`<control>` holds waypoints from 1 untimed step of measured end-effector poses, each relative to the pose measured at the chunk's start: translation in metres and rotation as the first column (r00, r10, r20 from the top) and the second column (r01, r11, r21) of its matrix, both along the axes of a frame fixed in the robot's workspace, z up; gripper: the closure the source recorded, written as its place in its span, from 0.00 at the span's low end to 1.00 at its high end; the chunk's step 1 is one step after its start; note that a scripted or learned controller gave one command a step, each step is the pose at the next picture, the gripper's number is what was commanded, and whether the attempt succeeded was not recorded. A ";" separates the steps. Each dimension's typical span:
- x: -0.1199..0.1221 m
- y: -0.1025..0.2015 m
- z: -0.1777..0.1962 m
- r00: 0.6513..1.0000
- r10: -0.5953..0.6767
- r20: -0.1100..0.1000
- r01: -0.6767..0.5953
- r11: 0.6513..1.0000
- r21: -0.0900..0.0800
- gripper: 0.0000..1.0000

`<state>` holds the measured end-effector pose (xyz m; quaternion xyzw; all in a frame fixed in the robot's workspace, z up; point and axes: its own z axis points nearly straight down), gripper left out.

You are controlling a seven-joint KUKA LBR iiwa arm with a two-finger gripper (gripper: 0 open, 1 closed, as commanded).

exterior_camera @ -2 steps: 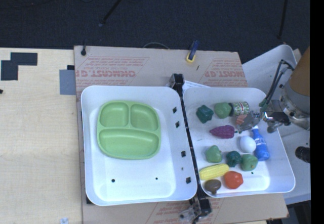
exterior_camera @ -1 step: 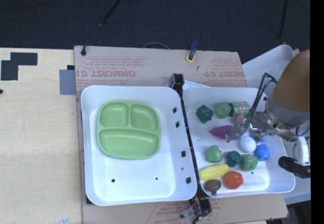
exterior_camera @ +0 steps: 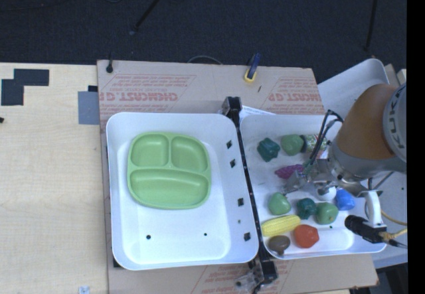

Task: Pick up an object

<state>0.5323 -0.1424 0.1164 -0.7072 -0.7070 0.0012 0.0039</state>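
1. You're looking down at a slant on a bench w/ 2 shallow white bins side by side on brown cardboard.
2. Left bin (exterior_camera: pixel 126 233): holds a light green divided plate (exterior_camera: pixel 169 170) w/ 3 compartments, lying flat toward the bin's upper half.
3. Right bin (exterior_camera: pixel 255 132): holds a scatter of small toy foods.
4. Upper row: a dark teal piece (exterior_camera: pixel 268 148) & just beside it, to its right, a green round piece (exterior_camera: pixel 291 145).
5. Middle: a small magenta piece (exterior_camera: pixel 288 170), close to the gripper's left.
6. Lower row, left to right: a green round piece (exterior_camera: pixel 279 204), a dark teal lump (exterior_camera: pixel 305 208), a green apple-like piece (exterior_camera: pixel 326 213), and a blue piece (exterior_camera: pixel 344 200) up and right of that.
7. Front edge: a yellow corn cob (exterior_camera: pixel 281 224) lying on its side, a brown oval piece (exterior_camera: pixel 278 243) below it, and a red-orange tomato-like piece (exterior_camera: pixel 306 236) to the right.
8. The arm (exterior_camera: pixel 368 130) comes in from the right, its orange band over the bin's right part.
9. The gripper (exterior_camera: pixel 307 178) sits low over the bin's middle, between the magenta piece & the dark teal lump. You can't tell from here if it's released or clenched; nothing is clearly in its grasp.
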 end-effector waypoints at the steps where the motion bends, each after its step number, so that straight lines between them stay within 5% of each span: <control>1: 0.000 0.003 -0.031 1.000 -0.001 0.003 0.001 1.000 -0.002 0.00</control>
